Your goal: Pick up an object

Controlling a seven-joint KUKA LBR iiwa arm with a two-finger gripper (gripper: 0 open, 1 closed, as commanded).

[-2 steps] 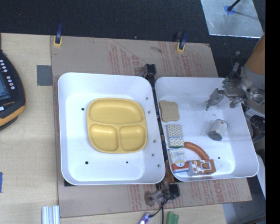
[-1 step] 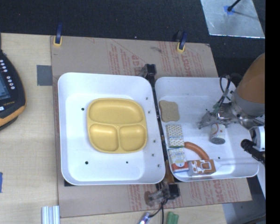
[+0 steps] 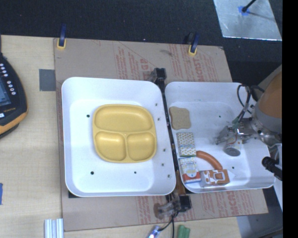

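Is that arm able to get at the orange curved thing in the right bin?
Probably yes. The orange piece lies uncovered on the bin floor, just left of the gripper, with only a small box touching its lower end.

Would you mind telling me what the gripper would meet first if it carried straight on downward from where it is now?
Most likely the bare white floor of the right bin: the gripper hangs over it, well clear of the tan pad and orange piece. Depth is unclear.

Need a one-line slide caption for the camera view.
Gripper low in right bin near small packets; yellow divided tray sits in left bin.
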